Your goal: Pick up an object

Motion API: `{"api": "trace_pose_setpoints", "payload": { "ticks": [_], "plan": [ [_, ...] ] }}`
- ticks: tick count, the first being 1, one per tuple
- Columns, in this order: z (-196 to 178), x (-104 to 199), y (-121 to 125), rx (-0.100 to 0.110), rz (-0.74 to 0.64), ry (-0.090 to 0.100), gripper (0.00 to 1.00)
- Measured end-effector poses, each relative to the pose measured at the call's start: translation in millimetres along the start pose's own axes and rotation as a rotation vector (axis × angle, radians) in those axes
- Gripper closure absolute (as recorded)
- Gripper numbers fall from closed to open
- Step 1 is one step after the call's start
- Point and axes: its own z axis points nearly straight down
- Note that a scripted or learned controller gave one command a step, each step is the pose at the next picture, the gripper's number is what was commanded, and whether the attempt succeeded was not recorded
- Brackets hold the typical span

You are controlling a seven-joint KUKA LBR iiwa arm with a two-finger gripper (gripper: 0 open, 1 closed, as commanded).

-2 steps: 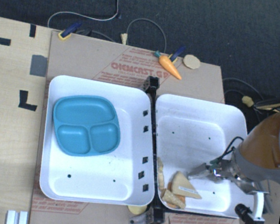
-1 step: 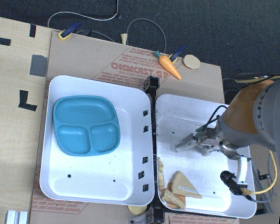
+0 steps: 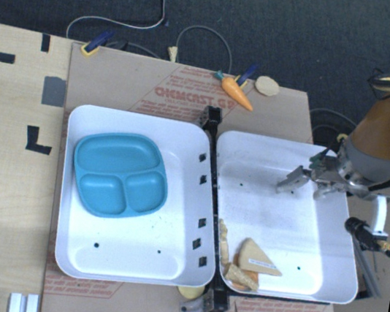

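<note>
Nearest the camera, a tan wedge [image 3: 258,259] lies at the near edge of the right bin [image 3: 330,233], among pale scraps [image 3: 240,276] crowded into the near-left corner. Well apart from it, the gripper [image 3: 304,177] hovers over the bin's bare far half, fingers spread wide, holding nothing. Closing there would likely catch only air. Beside the wall, the wedge may slip sideways. What the scraps are is unclear.
</note>
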Motion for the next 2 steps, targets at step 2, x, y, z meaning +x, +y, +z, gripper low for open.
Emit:
{"api": "trace_pose_setpoints", "payload": {
  "ticks": [2],
  "plan": [
    [5,-11,-8,0.001,0.002,0.0,0.0]
  ]
}}
